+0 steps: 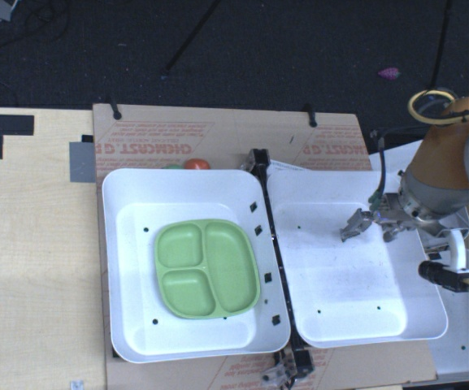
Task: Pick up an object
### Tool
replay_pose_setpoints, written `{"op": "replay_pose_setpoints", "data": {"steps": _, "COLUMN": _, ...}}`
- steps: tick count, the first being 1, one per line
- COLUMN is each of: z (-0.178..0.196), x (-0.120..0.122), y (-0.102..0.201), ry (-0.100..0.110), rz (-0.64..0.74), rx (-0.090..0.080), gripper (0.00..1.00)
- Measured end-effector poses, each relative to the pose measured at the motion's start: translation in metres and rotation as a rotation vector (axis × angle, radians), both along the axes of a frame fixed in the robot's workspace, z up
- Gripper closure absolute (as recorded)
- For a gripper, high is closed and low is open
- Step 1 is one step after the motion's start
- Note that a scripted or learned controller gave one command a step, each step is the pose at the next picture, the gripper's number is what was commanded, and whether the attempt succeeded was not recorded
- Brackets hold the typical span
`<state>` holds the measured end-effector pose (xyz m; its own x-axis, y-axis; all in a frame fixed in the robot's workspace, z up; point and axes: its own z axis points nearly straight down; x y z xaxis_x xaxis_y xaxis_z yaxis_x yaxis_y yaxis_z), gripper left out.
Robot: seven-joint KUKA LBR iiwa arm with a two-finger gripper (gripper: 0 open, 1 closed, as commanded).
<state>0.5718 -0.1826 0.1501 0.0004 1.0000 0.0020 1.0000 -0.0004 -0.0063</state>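
Note:
A light green divided plate [207,267] lies flat in the middle of the left bin [128,218]. My gripper [374,227] hovers over the right part of the right bin [340,315], well away from the plate. Its two grey fingers [353,230] are spread apart, and nothing shows between them. The grey arm with its orange band [445,149] comes in from the right edge.
A small red object [197,165] sits just behind the left bin's back wall, on the cardboard [218,136]. A black divider with clips [271,250] runs between the two bins. Pale bench surface [31,250] lies to the left.

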Motion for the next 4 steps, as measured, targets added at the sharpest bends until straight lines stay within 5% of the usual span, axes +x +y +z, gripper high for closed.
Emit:
{"op": "replay_pose_setpoints", "data": {"steps": 1, "z": -0.043, "x": 0.000, "y": -0.002, "ry": 0.000, "rz": -0.001, "rx": 0.000, "gripper": 0.00}}
{"op": "replay_pose_setpoints", "data": {"steps": 2, "z": -0.031, "x": 0.000, "y": -0.003, "ry": -0.002, "rz": -0.003, "rx": 0.000, "gripper": 1.00}}
{"op": "replay_pose_setpoints", "data": {"steps": 4, "z": 0.074, "x": 0.013, "y": -0.004, "ry": -0.011, "rz": 0.002, "rx": -0.003, "gripper": 1.00}}
